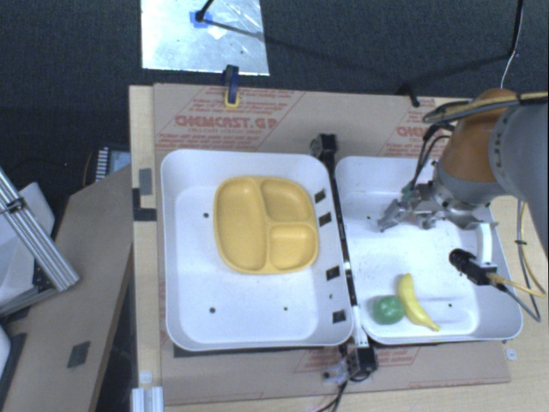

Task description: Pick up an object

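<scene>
Grey arm [521, 148], orange band [470, 148], black cables

A robotics lab (cabled arm [506, 157], white bins [184, 256]).

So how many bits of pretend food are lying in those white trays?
2, both in the right bin near its front edge: a yellow banana and a green round fruit just left of it. The arm could hide something beneath it.

Red "CHEMCAST GP" print on brown masking paper of board [257, 114] under bins; repeated, partly hidden.
</scene>
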